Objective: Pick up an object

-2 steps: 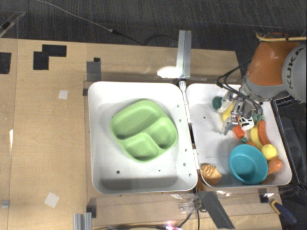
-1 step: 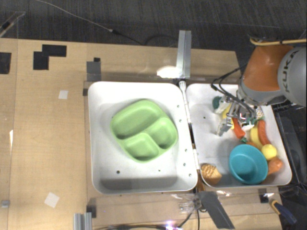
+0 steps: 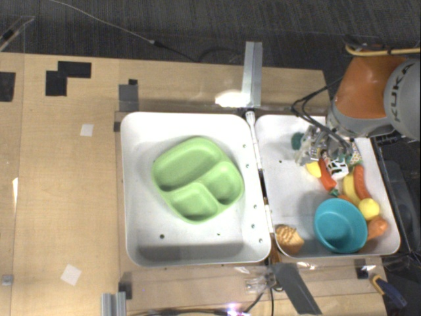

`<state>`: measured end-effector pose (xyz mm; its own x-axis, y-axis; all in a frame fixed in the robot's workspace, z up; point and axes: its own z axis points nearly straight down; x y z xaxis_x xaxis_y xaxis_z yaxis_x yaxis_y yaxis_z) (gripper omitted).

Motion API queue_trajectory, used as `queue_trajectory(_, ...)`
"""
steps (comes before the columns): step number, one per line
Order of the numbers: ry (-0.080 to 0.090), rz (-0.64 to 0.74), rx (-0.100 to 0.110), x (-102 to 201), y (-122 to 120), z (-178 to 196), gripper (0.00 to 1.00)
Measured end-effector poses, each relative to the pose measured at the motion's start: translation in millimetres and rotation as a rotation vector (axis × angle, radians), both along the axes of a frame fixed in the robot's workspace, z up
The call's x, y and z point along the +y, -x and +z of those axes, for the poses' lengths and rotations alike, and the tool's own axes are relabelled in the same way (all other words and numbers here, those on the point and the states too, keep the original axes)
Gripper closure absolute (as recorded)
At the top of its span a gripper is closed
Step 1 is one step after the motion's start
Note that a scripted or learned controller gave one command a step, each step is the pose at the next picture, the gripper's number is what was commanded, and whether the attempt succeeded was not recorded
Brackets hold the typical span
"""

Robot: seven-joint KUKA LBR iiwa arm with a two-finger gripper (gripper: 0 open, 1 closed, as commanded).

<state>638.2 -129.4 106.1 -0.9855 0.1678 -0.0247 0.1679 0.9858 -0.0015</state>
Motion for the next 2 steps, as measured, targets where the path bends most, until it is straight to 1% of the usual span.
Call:
queue_trajectory(1,-0.008,0.002,0.005,74.7,-5.1,86.2,1.0)
queue_trajectory(2,-0.008,-0.033,0.009,109.2,-25.8,126.1,1.0)
